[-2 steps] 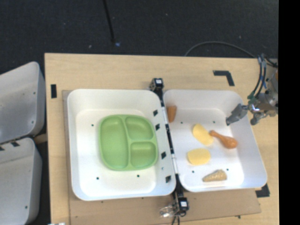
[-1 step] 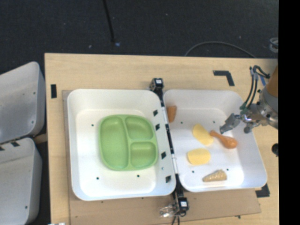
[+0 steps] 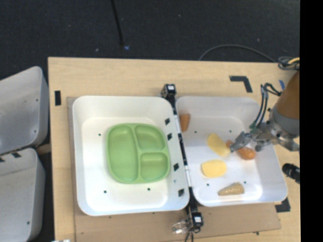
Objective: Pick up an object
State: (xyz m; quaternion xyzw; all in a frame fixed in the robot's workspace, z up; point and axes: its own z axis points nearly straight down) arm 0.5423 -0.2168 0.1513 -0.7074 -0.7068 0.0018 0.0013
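Our gripper [image 3: 242,144] is low in the right bin [image 3: 267,185], toward its right side, with the fingers spread; one dark finger [image 3: 237,142] reaches left, and no object sits between them. Just beside the fingers, on their near right side and perhaps touching, lies an orange piece [image 3: 247,154], which we judge to be the target. Left of the fingers is a yellow piece [image 3: 218,144], close by; another yellow piece [image 3: 214,168] lies nearer, and a tan cone [image 3: 231,189] rests near the bin's near wall. A small orange item [image 3: 185,121] sits at the far left of this bin, against the divider. The left bin [image 3: 91,195] holds a green tray [image 3: 137,152]. To grasp well, we should centre the spread fingers over the orange piece, keep clear of the yellow neighbour, go down to the floor, then close, since a round piece may roll away.
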